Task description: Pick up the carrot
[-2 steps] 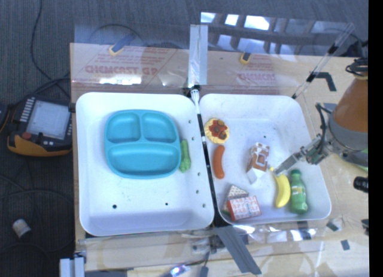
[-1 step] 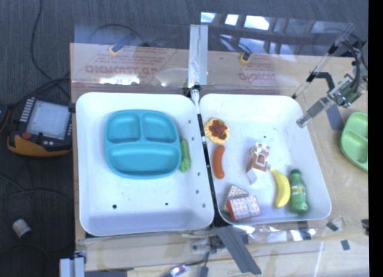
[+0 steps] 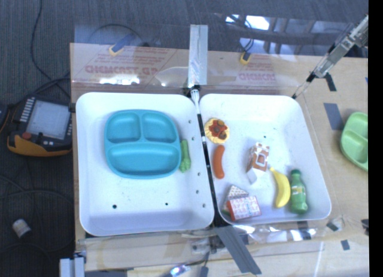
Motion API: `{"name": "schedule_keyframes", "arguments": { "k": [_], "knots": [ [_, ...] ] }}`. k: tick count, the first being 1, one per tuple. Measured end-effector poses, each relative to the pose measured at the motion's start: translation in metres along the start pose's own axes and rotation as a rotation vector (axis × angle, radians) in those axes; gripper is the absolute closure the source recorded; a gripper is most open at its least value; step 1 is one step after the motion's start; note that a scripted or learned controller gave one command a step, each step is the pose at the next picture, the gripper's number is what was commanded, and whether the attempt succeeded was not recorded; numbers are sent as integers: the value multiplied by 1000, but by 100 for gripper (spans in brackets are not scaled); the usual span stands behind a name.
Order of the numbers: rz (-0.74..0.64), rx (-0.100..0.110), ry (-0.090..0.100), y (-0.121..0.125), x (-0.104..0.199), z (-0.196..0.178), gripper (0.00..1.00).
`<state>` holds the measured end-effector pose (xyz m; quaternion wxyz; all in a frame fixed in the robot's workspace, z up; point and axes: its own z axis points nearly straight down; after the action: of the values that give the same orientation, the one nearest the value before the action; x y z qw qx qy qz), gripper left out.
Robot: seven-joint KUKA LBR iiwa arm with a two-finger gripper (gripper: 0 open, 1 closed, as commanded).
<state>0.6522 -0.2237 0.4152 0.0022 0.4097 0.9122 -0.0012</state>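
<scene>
Lying by rt bin's left wall: carrot point(image 3: 219, 161), open floor right.

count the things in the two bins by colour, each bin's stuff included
blue: 1, the divided plate
green: 2, the pickle and the bottle
orange: 1, the carrot
yellow: 1, the banana
mixed colours: 3, the pizza, the small carton and the red box
total: 8
</scene>
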Motion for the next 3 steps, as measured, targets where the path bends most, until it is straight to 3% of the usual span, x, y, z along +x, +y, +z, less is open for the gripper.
{"name": "schedule_keyframes", "arguments": {
  "k": [1, 2, 3],
  "knots": [
    [-353, -1, 2, -47, 42, 106, 0],
    [-650, 0, 4, -91, 82, 236, 0],
    [-650, -4, 1, -89, 81, 227, 100]
  ]
}}
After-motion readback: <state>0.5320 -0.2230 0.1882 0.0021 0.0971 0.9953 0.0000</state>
